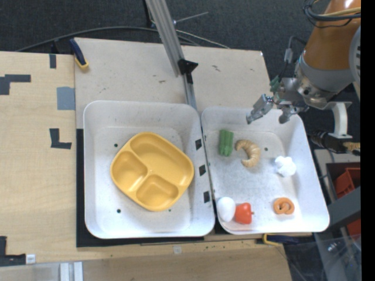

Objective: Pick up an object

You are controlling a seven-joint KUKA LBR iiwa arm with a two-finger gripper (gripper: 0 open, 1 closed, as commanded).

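Gripper (270, 113) hangs open above right bin (304, 151), near croissant (249, 153)

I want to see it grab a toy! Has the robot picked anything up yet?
Not yet. The gripper hangs open over the far edge of the right bin with nothing between its fingers. The green piece, croissant, white lump, orange ring, egg and red pepper all lie in that bin. It has yet to come down, close on one and lift.

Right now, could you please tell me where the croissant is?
The croissant lies in the upper part of the right bin, just right of the green piece and left of the white object.
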